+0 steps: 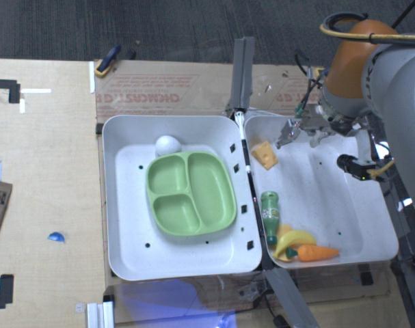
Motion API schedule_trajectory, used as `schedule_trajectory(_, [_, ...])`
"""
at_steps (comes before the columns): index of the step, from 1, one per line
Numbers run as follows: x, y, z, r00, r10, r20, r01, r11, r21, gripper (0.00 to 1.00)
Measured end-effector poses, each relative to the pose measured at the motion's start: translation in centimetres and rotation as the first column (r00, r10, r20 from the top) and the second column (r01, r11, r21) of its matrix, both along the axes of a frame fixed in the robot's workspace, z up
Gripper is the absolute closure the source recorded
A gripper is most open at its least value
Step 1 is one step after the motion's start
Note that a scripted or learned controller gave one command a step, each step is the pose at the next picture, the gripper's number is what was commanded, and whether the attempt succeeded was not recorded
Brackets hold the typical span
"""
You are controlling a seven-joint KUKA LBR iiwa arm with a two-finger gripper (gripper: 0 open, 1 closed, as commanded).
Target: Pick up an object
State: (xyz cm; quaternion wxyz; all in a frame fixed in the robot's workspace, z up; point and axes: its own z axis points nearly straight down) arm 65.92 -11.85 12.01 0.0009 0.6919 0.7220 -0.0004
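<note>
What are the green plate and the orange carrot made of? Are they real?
The green plate looks like smooth molded plastic, going by its even color, soft sheen and three shaped sections. The carrot seems a plastic toy, since it's evenly orange and slightly glossy, though I can't be sure.

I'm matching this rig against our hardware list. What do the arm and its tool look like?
The arm has a bulky, rounded, light grey casing with an orange band above the wrist. A yellowish cable loops over its top, and thin wires run down towards the small metallic tool. A black fitting sits lower on the arm.
</note>
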Motion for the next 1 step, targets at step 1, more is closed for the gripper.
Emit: schedule_trajectory(1, [-8.07,-5.29,-2.86,1.0,0.001,-0.002,-0.001,1.0,0.001,0.0])
